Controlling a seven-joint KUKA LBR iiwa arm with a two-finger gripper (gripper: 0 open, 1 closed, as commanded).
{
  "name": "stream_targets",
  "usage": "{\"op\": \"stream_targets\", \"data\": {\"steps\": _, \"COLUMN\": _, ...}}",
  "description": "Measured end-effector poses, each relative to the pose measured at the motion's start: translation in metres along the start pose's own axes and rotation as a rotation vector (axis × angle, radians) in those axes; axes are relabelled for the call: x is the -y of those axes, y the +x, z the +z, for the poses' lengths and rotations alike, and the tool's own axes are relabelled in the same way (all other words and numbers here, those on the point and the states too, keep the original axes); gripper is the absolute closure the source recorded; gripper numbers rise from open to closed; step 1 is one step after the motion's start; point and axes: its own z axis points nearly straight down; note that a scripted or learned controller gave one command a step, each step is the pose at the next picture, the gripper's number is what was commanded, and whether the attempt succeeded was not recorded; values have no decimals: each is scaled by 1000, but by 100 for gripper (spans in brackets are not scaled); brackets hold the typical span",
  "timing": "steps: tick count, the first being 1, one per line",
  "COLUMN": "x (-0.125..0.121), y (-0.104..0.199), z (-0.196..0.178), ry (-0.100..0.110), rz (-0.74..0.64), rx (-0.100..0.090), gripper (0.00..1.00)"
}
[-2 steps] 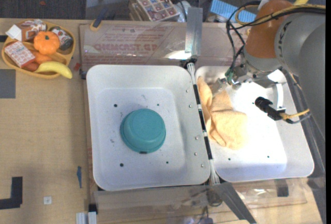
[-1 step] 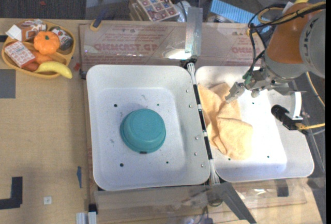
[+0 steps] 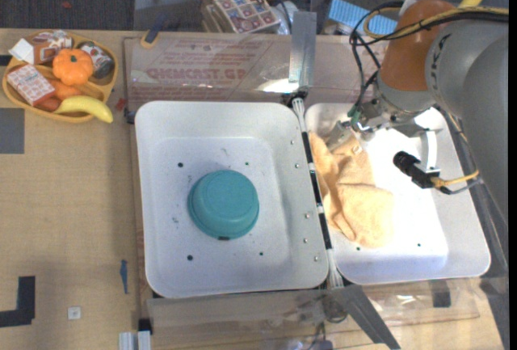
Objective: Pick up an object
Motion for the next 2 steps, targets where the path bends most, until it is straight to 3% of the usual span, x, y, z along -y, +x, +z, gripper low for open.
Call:
{"op": "stream_targets", "data": {"steps": 1, "x": -2, "y": 0, "z": -12, "ry": -6, "rz": -2, "rx": 2, "gripper": 100}}
{"op": "stream_targets", "data": {"steps": 2, "x": -12, "y": 39, "z": -99, "ry": -2, "rz": -405, "rx": -1, "gripper": 100}}
